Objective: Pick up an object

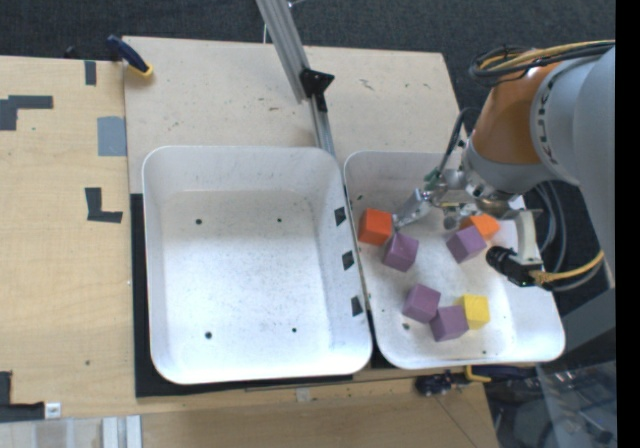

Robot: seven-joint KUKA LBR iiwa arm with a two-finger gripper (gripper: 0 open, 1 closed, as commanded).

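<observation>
We seem to be at the approach: the gripper (440, 204) hangs right of centre over the right bin (400, 168), and we can't tell its spread. Blocks lie below it, the orange cube (376, 227) nearest; next we descend on one

Grey arm reaching in from the right, orange band above wrist — gripper (432, 208) lowered, angled leftward

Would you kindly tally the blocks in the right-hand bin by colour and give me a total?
Purple blocks: 4
Orange blocks: 2; the second is partly hidden by the gripper
Yellow blocks: 1
Total: 7 blocks
</observation>
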